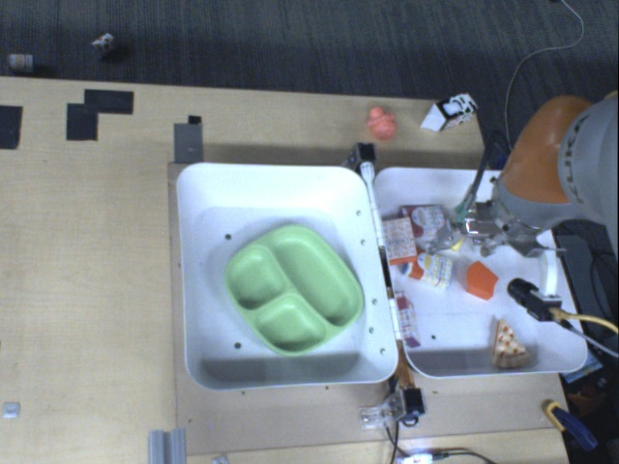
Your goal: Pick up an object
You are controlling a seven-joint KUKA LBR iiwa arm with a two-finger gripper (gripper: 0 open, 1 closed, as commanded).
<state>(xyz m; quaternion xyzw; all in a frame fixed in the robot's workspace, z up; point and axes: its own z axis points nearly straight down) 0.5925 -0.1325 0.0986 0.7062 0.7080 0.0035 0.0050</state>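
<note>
Hand over the right bin, cube close below it.

The hand [464, 228] hovers low in the right bin [561, 361], fingers lost in clutter, so whether it is released or clenched I cannot tell. Nearest pick looks like the orange cube [481, 280], just beside the hand at about five o'clock. A packet [435, 269] lies at seven o'clock, long axis roughly twelve to six. The pizza slice [509, 346] waits further off at five. The green tray [293, 286] sits in the left bin.
</note>
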